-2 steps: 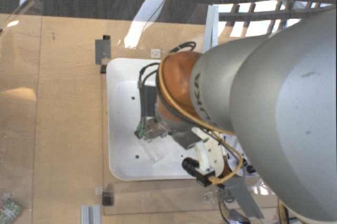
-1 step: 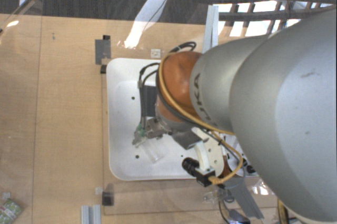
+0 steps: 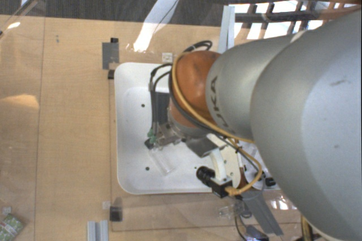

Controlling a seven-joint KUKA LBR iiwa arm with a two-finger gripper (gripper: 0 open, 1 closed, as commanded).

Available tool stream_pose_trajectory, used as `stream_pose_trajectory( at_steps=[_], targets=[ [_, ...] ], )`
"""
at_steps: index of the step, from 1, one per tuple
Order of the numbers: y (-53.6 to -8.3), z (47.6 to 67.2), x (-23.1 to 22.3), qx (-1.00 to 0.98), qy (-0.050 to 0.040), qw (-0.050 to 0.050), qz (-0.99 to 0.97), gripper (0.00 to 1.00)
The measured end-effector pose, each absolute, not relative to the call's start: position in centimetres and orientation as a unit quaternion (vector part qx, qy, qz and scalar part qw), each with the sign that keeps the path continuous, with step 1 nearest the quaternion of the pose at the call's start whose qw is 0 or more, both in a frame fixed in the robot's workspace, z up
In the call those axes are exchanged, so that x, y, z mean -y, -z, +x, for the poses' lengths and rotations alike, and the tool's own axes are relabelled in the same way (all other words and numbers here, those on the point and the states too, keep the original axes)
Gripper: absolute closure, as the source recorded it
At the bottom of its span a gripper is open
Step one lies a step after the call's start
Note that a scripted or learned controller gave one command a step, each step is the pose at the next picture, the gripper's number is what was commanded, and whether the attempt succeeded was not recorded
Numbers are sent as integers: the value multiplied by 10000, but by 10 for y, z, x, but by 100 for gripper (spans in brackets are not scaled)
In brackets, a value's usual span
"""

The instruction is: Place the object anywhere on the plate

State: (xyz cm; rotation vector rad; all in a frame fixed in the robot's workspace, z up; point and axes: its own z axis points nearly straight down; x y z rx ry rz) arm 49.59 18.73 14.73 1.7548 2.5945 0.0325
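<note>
Where visible, object [image 3: 164, 164] looks transparent.

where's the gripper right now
In the camera view the gripper is low over the white bin, left of centre, just below the arm's orange band.

I see a light wooden tabletop [image 3: 62, 138] carrying a shallow white bin [image 3: 133, 121] with rounded corners. Small dark brackets [image 3: 111, 53] sit on the wood at the bin's corners, and a printed green packet [image 3: 9, 225] lies near the lower left edge.
</note>
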Motion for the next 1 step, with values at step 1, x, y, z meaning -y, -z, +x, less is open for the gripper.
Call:
stream_pose_trajectory(
  at_steps=[1],
  targets=[
    [-147,496,-187,-8283,-103,45,5601,0]
  ],
)
